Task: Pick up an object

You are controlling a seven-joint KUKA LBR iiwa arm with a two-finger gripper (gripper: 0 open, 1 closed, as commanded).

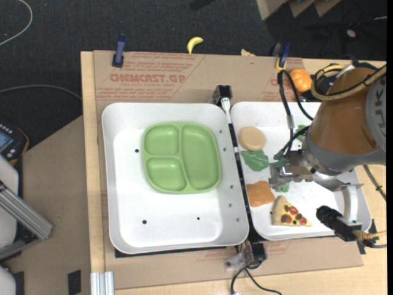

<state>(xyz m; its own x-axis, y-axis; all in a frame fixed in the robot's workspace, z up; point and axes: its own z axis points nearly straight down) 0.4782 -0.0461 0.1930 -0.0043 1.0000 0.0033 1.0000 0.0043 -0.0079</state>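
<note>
The right bin point(270, 229) holds a round tan bun point(252, 138), a green leaf-shaped piece point(256, 160), an orange toast-like block point(260, 193) and a pizza slice point(290, 214). My gripper point(282, 181) hangs low over the middle of this bin, just right of the orange block and above the pizza slice. The arm's orange band point(344, 118) covers the bin's right half. I see nothing held between the fingers.
The left bin point(123, 183) carries a green divided plate point(182, 157). A small orange ball point(299, 78) and a yellow banana point(194, 43) lie on the cardboard behind the bins. Black cables run over the right bin's back edge.
</note>
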